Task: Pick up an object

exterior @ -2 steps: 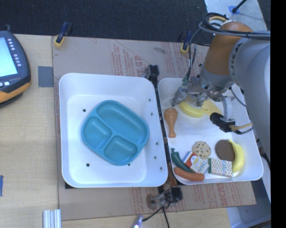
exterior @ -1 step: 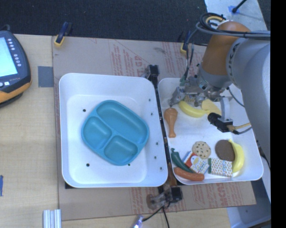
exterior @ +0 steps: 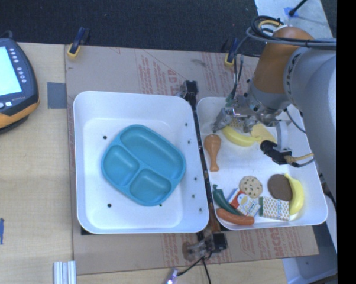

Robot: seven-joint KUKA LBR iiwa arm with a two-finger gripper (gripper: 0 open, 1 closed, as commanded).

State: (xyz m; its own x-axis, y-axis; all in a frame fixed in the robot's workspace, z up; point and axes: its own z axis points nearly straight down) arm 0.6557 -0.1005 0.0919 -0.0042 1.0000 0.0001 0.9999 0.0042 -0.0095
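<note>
A big grey arm (exterior: 308,93) reaches down into the right white bin (exterior: 320,215) on a brown wooden surface (exterior: 36,176).

The floor behind is dark. The smooth left bin (exterior: 86,212) holds a shiny blue plate (exterior: 143,165) with three dips. At nine o'clock sits a screen pad (exterior: 6,84) with an orange edge. In the right bin, the pincer (exterior: 242,118) hangs at twelve o'clock, just over a curved yellow banana (exterior: 240,137); I cannot tell if it is open or shut. Near six o'clock lie another banana (exterior: 296,195), a tan drumstick (exterior: 213,149), a round brown patty (exterior: 279,186), a dotted cookie (exterior: 250,186) and a red pepper (exterior: 235,218).
</note>
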